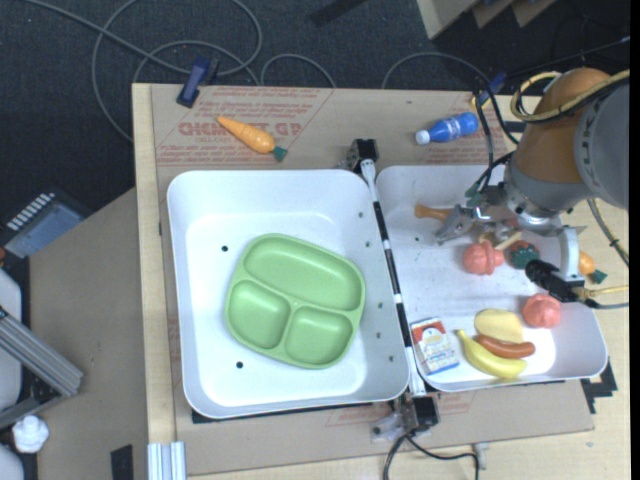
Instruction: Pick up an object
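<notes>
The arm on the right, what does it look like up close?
The arm is a rounded grey body with a broad orange band above the wrist. Dark and yellow cables loop beside it. It ends in a small metal gripper with thin dark fingers.

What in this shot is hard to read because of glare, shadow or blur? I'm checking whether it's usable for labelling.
Camera view: even, soft light with faint shadows; the green tray and banana are crisp. The white bins' rims run bright with little detail. The gripper sits under the arm among small toys, its fingers too cluttered to read.
</notes>
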